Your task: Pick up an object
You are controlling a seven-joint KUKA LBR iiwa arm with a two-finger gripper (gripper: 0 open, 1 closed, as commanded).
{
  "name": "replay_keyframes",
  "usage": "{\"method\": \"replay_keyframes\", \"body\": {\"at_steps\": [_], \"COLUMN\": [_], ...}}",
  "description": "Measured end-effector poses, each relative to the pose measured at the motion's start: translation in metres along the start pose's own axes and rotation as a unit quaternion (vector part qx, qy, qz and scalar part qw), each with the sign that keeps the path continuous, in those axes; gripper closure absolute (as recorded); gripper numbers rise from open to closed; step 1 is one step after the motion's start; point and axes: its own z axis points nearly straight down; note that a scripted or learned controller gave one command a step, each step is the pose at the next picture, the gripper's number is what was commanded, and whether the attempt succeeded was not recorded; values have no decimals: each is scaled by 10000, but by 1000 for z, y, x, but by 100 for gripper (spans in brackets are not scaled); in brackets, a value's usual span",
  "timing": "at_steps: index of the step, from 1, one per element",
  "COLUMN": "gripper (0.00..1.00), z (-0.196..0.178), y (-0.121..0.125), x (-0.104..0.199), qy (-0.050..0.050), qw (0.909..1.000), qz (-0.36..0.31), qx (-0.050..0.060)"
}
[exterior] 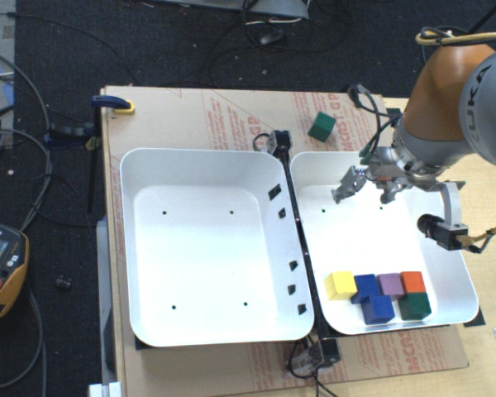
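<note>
Left bin: smooth, glossy white plastic, shallow, rounded corners; right bin of the same make. Near its front edge, a tight huddle of small hard-edged blocks: yellow cube, blue blocks, purple, orange, dark green. Likely trouble: sides touching, so no gap for fingers, neighbours nudged or two pinched together. Green cube stranded on the brown board behind. Gripper poised over the bin's far end, well apart from the blocks, apparently spread and bare.
</note>
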Motion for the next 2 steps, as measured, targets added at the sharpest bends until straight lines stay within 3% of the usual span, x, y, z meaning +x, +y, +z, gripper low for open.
{"method": "replay_keyframes", "body": {"at_steps": [1,2], "gripper": [0,100], "z": [71,58], "y": [-75,-71], "x": [-59,-56], "qy": [-2,0], "qw": [10000,10000], "qz": [35,2], "qx": [36,-2]}}
